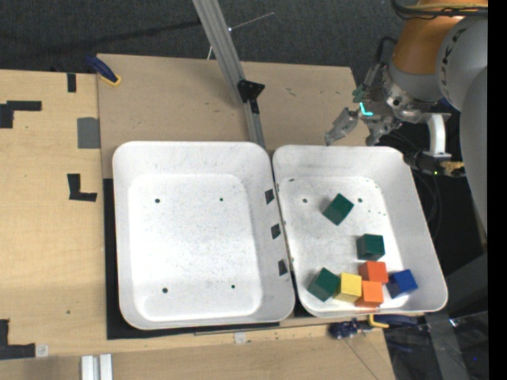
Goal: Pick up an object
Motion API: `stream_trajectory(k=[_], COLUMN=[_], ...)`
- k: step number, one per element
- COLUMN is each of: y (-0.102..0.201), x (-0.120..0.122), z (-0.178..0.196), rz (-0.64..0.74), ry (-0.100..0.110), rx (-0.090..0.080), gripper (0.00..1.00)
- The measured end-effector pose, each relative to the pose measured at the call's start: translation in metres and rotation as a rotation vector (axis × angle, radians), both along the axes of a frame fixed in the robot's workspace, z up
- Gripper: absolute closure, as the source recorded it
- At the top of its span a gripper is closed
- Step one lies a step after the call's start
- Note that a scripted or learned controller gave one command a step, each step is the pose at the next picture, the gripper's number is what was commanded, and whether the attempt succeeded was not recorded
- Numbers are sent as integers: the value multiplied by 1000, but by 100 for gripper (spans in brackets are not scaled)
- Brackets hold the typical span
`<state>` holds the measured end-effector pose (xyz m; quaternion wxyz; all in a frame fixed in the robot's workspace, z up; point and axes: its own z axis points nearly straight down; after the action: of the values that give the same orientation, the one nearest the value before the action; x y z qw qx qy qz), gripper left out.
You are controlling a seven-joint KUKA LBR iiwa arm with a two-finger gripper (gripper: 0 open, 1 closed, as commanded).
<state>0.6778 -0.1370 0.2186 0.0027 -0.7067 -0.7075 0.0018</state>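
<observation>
Hovering past the far rim of the right bin (412, 182), my gripper (358, 129) hangs with its fingers spread apart, nothing between them. Below me sits a pale wooden bench (47, 212) on dark flooring — a metal rail (226, 50) slants across it. Left bin (127, 172) lies beside. Blocks cluster near the right bin's front corner — green cube (338, 209) apart, blue cube (402, 282) at the edge.

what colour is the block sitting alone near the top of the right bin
Dark green. The lone block shows clearly in the camera view.
</observation>
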Motion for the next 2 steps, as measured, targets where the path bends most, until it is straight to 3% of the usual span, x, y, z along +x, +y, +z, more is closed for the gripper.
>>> stream_trajectory(k=[1,2], y=[-1,-1], x=[1,1], z=[3,-62], rz=[1,0], ry=[-5,1], rx=[-3,-2], gripper=[0,0])
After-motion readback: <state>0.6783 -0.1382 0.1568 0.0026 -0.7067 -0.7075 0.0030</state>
